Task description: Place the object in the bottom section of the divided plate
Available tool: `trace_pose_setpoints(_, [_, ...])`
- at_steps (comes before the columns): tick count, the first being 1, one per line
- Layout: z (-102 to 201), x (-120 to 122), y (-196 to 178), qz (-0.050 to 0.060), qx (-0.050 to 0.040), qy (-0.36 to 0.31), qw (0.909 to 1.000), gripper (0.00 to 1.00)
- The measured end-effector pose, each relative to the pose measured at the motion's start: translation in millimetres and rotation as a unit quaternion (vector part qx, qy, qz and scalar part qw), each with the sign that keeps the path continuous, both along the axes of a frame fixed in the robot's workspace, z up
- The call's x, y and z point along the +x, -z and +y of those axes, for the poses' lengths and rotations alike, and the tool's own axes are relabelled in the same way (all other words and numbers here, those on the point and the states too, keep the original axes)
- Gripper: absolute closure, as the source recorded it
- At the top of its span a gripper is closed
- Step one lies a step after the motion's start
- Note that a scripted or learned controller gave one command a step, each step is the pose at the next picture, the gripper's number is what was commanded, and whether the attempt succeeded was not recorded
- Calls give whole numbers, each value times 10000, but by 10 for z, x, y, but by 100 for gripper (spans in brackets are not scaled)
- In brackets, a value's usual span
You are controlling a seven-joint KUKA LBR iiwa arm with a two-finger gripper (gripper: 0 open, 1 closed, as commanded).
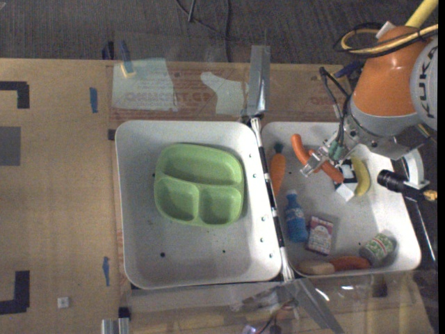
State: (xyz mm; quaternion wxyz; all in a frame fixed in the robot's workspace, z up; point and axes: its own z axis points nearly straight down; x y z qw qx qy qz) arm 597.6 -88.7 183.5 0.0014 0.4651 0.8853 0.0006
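Camera view: green divided plate (200,185) sits in the left bin (139,256), toward its far half, all three sections bare. Nothing placed yet, so task looks barely begun.

Right bin (400,256) holds the loose stuff: carrot (277,173) along the left wall, blue bottle (295,217) just below it, small printed box (321,234) nr the bottle, sausage (350,262) and a pale bread-like item (317,267) at the near edge, a can (379,248) in the near right corner, banana (360,176) toward the right side.

Arm w/ orange band (389,68) reaches in over the bin's far right corner. Gripper (327,156) is low over a reddish hot-dog-like piece (306,155) at the far edge, touching or just above it. Can't tell whether it's clenched or released, nor if anything is actually held.

Judgement: that reddish piece is prob the object being picked. Left to do: secure the grasp, lift, carry across the divider to the left bin, set down in plate's bottom section.
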Motion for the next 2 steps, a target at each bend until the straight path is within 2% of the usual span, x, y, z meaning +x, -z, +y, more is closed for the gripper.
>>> trace_pose_setpoints(1, [854, 553, -1, -2, 1, -696, 9976, 100])
trace_pose_setpoints(2, [551, 393, -780, -9, -11, -1266, 9920, 100])
